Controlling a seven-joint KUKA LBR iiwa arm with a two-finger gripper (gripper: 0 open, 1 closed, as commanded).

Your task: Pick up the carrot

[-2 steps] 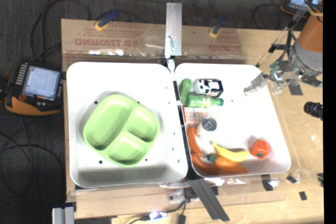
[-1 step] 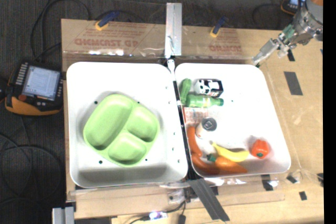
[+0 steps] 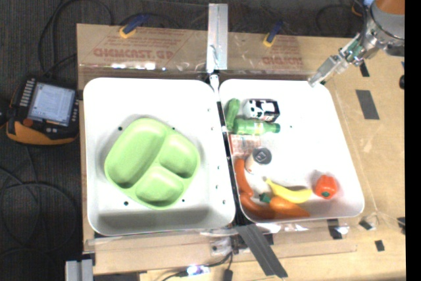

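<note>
The carrot (image 3: pixel 247 189) is a long orange piece curving along the left wall and front corner of the right bin (image 3: pixel 342 141), partly under a yellow banana (image 3: pixel 290 193). My gripper (image 3: pixel 318 78) hangs above the bin's far right corner, pointing down and to the left, well away from the carrot. Nothing shows at its tip.
The right bin also holds a red-orange round fruit (image 3: pixel 325 186), a green bottle (image 3: pixel 255 127), a black-and-white toy (image 3: pixel 264 108), a green vegetable (image 3: pixel 231 111) and a clear packet with a dark disc (image 3: pixel 261 155). A green divided plate (image 3: pixel 152 160) lies in the left bin (image 3: pixel 99 108).
</note>
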